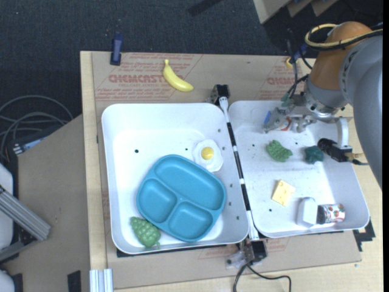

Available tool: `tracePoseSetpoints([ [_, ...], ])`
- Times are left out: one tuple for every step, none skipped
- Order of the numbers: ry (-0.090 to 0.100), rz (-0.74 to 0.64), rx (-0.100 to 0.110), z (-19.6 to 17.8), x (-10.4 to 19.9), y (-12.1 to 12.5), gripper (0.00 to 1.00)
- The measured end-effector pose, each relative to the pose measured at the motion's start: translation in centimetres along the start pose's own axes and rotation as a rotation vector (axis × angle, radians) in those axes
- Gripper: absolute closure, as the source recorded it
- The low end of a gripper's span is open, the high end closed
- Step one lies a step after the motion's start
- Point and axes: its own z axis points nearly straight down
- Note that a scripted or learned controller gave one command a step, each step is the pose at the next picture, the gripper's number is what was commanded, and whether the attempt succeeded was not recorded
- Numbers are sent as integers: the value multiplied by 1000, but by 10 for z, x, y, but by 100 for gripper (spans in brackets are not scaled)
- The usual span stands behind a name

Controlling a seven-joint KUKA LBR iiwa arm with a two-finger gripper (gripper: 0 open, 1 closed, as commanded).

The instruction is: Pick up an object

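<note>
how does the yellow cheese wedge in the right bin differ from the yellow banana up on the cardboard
The yellow cheese wedge is flat and angular with straight edges; the yellow toy banana is curved and rounded. The wedge lies inside the right white bin, while the banana lies outside both bins on the cardboard bench top. The wedge is a paler yellow, the banana brighter. Both look like toy food, lying apart from other things.

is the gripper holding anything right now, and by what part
Nothing is visibly held. The gripper hangs over the right bin, with no object between its fingers.
</note>
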Motion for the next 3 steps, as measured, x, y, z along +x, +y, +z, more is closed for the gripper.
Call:
tracePoseSetpoints([
  [1, 0, -3, 0, 33, -57, 0],
  [-1, 0, -5, -10, 33, -57, 100],
  [1, -1, -6, -100, 104, -101, 100],
])
